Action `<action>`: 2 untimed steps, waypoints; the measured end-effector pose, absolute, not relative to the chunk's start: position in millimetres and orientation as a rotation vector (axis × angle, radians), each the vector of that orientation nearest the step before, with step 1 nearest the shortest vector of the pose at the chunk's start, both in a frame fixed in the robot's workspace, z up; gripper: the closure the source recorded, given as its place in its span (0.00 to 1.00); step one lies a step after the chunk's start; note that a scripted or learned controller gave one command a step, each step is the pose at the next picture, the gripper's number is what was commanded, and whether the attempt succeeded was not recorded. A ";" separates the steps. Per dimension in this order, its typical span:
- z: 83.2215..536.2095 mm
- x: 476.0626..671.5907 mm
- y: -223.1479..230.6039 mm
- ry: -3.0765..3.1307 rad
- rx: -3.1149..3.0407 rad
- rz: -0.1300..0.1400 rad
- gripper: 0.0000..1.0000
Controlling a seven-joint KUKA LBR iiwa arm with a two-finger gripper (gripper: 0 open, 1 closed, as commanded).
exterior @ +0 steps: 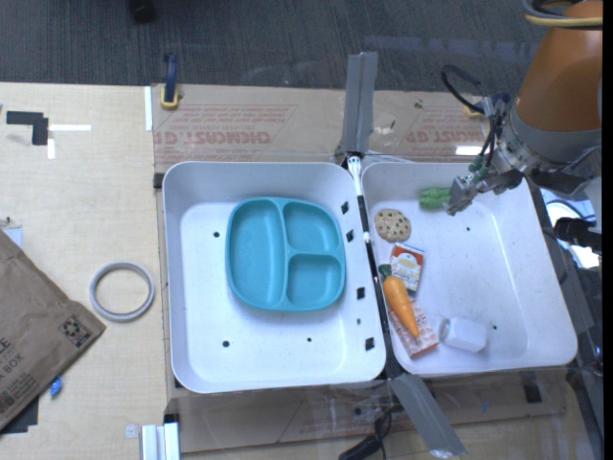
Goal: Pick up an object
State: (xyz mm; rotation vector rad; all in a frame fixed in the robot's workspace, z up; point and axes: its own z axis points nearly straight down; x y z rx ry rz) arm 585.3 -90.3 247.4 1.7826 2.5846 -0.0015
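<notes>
Green object (433, 197) just beside end effector (460, 199).

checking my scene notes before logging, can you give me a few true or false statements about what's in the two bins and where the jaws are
1. The teal divided plate lies in the left bin. True.
2. The carrot lies on the plate. False: it is in the right bin, beside the small carton.
3. The cookie lies near the right bin's left wall. True.
4. The gripper is over the left bin. False: it is over the right bin's far side, next to the green object.
5. The tape ring sits inside a bin. False: it lies on the bench, left of the bins.
</notes>
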 end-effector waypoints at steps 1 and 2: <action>240.3 658.8 -88.2 2.117 2.320 -0.005 1.00; 191.4 658.8 -71.0 2.469 1.944 -0.002 1.00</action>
